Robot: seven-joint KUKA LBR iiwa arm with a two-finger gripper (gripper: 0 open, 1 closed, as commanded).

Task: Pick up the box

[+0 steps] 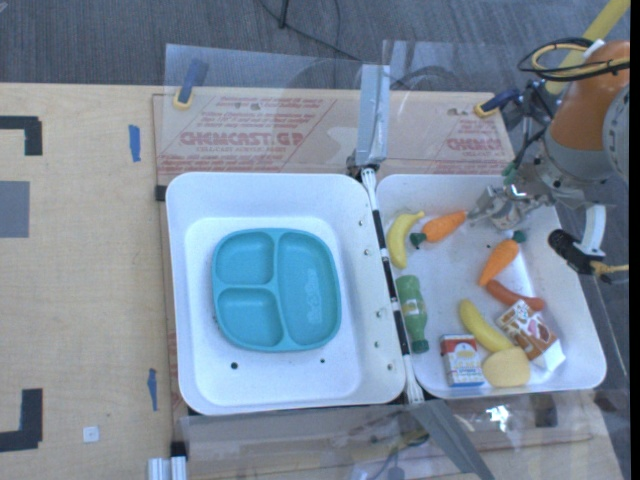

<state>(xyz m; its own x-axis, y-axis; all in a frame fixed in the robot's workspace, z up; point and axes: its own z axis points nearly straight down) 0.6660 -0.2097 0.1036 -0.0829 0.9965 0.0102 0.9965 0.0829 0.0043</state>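
A small red and white box (460, 359) lies flat near the front edge of the right bin (585, 313), beside a yellow round fruit (507, 368). A second, orange and white carton (528, 329) lies tilted just behind that fruit. My gripper (497, 206) hangs over the back of the right bin, far from both boxes, just right of a small carrot (443, 226). Nothing is seen in its grasp. The grey arm with its orange band (585, 108) comes in from the upper right.
The right bin also holds a banana (400, 236), a second carrot (500, 260), a green bottle (411, 313), another banana (482, 325) and a red sausage-like piece (515, 295). A teal divided plate (277, 289) lies in the left bin (190, 268).
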